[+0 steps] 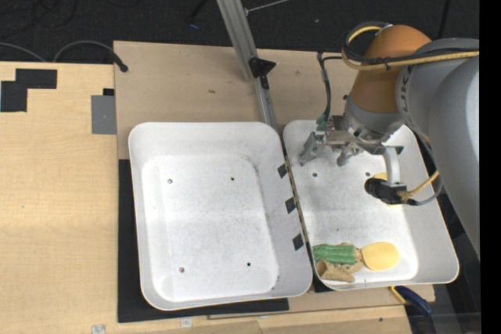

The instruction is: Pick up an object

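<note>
Table (196, 82) carries two white bins. Left bin (156, 145) sits at 9 o'clock from me. Right bin (438, 266) is under me. My arm (438, 90) comes in from 3 o'clock, orange band up top. My fingers (329, 146) hang over the right bin's 12 o'clock end, spread open, nothing between them. Objects cluster at the bin's 6 o'clock edge, well apart from me: green piece (334, 252), yellow disc (380, 255) just beside it at 3 o'clock, tan scrap (339, 271) touching below. To do this well: travel toward 6 o'clock, center over the yellow disc, it looks least crowded, descend straight, close low, mind the bin wall.
</note>
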You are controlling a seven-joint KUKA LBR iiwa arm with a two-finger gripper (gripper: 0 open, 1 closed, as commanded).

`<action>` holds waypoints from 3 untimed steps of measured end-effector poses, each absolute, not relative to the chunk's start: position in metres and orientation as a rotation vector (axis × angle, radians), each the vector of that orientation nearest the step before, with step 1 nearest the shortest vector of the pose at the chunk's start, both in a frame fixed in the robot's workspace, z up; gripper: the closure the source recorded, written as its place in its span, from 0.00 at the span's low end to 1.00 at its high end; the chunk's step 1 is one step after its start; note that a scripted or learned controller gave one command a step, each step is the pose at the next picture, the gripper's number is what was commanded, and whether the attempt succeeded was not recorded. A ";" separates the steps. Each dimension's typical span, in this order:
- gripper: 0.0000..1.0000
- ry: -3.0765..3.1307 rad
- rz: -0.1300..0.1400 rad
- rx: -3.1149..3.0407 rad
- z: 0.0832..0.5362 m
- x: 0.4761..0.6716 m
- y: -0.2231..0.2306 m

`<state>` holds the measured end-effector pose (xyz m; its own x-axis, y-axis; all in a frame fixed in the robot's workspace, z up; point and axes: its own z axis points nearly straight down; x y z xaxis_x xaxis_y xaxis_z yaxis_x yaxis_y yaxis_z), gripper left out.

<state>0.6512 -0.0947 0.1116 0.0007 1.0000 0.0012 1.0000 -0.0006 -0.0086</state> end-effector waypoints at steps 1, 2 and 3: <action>1.00 -2.213 0.003 -2.227 0.125 0.653 -0.097; 1.00 -2.216 -0.003 -2.230 0.179 0.643 -0.100; 1.00 -2.220 -0.003 -2.226 0.224 0.644 -0.102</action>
